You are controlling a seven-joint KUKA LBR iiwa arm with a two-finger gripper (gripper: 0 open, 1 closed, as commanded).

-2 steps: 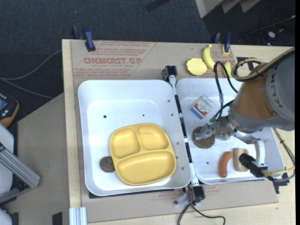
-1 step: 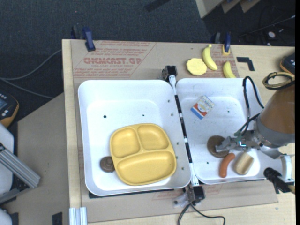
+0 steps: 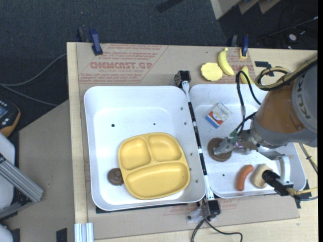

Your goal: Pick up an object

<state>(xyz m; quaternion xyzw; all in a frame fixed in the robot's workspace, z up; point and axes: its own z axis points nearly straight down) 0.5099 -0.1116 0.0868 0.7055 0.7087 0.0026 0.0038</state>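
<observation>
In the right bin (image 3: 290,158) lie a small white, red and blue packet (image 3: 218,114), a brown round disc (image 3: 220,150), an orange-red sausage (image 3: 244,177) and a pale bun piece (image 3: 259,175). My gripper (image 3: 231,142) reaches in from the right, low over the bin, and its tip sits right at the brown disc's upper right edge, partly covering it. I cannot see whether the disc is held. The packet lies apart from the gripper, toward the back. The sausage and bun sit near the bin's front, below the wrist.
The left bin (image 3: 101,105) holds a yellow divided plate (image 3: 152,164) with a small brown disc (image 3: 115,176) at its left edge. Behind the right bin, on the bench, lie a banana (image 3: 225,62) and a yellow round piece (image 3: 212,71).
</observation>
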